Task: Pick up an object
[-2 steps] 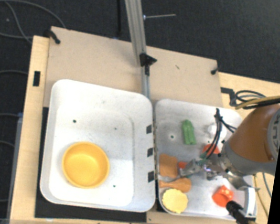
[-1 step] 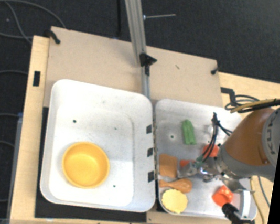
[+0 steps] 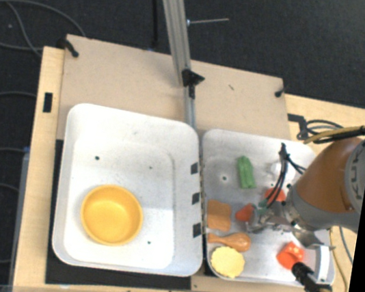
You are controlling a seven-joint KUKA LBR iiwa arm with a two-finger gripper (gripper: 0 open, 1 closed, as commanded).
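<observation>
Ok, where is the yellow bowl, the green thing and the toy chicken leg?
yellow bowl point(image 3: 111, 214), camera view, on the middle of its inside.
green thing point(image 3: 246, 172), camera view, on the middle of its body.
toy chicken leg point(image 3: 236, 241), camera view, on its thick, meaty end.

- Light even & fairly bright, looks overhead; no hard shadows.
- Left bin point(image 3: 136, 134) near blown-out white, mild glare at 12 o'clock; soft grey shade along inner wall at 3 o'clock.
- Right bin point(image 3: 226, 156) duller, greyish sheen.
- Floor around bench point(image 3: 125, 77) very dark, cables barely readable.
- Overall soft, low-res w/ grain; arm point(image 3: 332, 181) slightly blurred; small items fuzzy-edged.
</observation>
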